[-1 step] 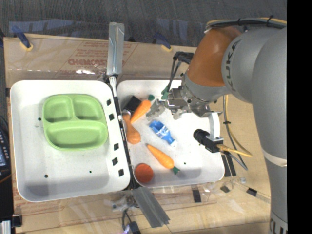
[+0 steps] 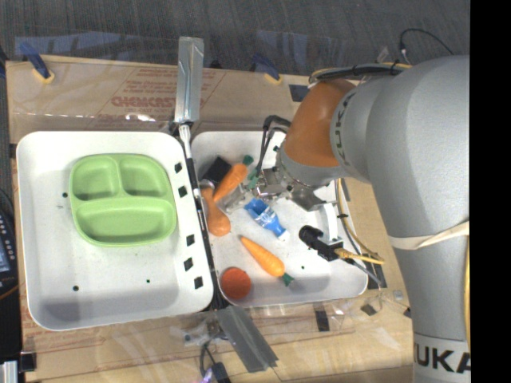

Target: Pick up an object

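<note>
In the right bin (image 2: 335, 282) lie several things. An orange carrot (image 2: 230, 180) rests slanted near the top left, with a second orange piece (image 2: 216, 215) just below it by the left wall. A third carrot (image 2: 264, 257) lies towards the front, and an orange-red ball (image 2: 235, 282) sits in the front left corner. A small blue packet (image 2: 267, 219) lies in the middle. My gripper (image 2: 254, 187) hangs low over the bin, just right of the upper carrot and above the blue packet. Nothing shows between its tips.
A green divided plate (image 2: 124, 197) lies in the left bin (image 2: 48, 294). A flat black thing (image 2: 214, 168) sits in the right bin's back left corner. The grey arm covers the right bin's right side. A divider (image 2: 192, 214) runs between the bins.
</note>
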`<state>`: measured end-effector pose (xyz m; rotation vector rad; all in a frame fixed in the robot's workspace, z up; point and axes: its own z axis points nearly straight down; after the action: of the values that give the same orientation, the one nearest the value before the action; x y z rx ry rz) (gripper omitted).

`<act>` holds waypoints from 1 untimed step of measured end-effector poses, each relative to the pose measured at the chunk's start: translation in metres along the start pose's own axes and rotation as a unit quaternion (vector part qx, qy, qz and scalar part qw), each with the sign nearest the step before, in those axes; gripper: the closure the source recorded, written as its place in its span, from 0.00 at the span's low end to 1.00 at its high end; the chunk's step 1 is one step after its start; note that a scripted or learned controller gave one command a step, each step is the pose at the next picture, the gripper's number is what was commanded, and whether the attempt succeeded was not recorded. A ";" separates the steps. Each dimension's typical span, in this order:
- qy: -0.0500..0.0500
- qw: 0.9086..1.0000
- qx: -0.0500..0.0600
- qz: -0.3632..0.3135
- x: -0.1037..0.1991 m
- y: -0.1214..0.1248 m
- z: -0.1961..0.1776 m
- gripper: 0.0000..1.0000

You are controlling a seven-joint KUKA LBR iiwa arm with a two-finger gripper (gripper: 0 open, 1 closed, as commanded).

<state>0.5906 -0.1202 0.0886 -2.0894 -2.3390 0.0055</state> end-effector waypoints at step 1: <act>0.000 1.000 0.004 -0.002 -0.001 -0.001 -0.006 1.00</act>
<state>0.5896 -0.1211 0.0948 -2.0820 -2.3391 0.0136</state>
